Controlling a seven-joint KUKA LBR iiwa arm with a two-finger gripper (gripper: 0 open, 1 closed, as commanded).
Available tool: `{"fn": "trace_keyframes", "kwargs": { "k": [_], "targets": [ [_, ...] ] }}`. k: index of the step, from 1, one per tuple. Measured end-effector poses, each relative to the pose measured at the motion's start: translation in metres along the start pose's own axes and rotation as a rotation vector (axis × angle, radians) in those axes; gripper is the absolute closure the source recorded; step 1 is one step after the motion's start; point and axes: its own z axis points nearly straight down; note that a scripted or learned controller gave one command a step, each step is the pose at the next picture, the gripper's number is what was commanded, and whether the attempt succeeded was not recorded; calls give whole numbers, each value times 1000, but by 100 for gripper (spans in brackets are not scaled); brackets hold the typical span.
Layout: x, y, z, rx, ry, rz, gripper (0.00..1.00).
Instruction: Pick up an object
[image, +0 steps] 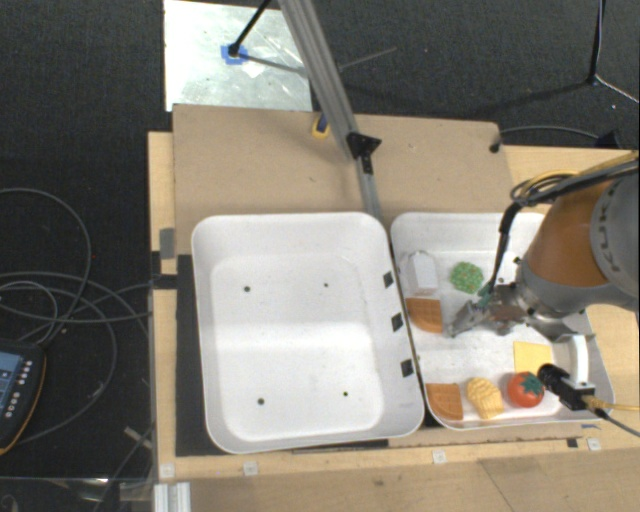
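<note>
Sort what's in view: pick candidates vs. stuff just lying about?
In play:
hand
right bin
green piece
white piece
orange-brown slab
yellow square
red tomato
yellow ridged piece
second orange slab

Lying about:
left bin
grey pole
floor cables
pendant

Two bins side by side; toy foods (470, 277) lie in the right bin (440, 228); left bin (290, 228) beside it.

Two white bins (300, 230); two orange-brown slabs (426, 315); one each: green piece (466, 277), tomato (524, 389), yellow square (531, 356), white block (421, 271), fries (485, 397).
</note>
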Motion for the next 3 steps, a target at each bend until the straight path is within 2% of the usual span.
{"fn": "trace_keyframes", "kwargs": {
  "k": [1,2,3],
  "targets": [
    [-1,1,-14,-6,-1,0,100],
    [-5,5,-77,-12,-4,-3,100],
    [-10,-2,-135,-12,-4,-3,100]
  ]
}}
